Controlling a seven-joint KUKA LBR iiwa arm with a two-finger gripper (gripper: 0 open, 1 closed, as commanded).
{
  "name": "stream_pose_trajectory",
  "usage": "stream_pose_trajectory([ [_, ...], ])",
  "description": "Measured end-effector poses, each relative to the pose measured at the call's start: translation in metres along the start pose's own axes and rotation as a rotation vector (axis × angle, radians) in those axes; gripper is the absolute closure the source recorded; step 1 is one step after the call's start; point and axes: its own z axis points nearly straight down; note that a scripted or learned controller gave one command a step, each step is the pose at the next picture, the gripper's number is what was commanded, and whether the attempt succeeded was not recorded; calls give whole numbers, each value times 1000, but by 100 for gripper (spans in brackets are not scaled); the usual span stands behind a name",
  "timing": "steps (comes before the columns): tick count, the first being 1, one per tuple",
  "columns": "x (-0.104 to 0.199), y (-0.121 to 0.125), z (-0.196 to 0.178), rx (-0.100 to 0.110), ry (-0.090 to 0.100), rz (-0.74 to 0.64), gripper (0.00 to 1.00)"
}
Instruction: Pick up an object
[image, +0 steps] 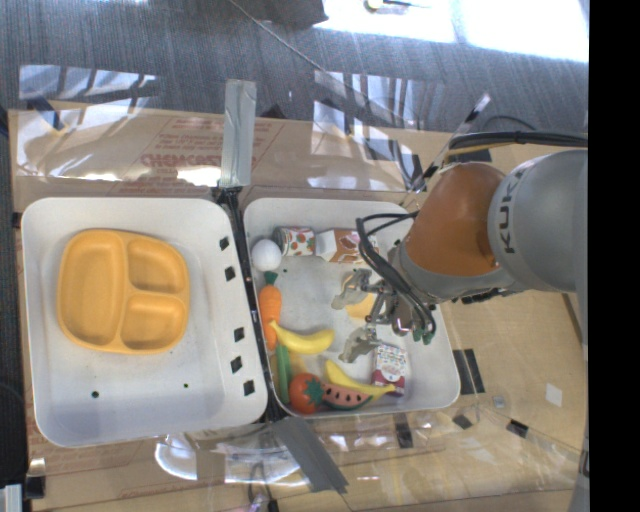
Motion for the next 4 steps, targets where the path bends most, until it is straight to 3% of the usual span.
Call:
stream_pose_trajectory([
  [1, -61, 0, 15, 4, -15, -125, 0],
  [2, 20, 11, 17, 2, -11, -109, 0],
  [3, -80, -18, 14, 1, -15, 167, 0],
  [4, -82, -16, 2, 2, -19, 159, 100],
])
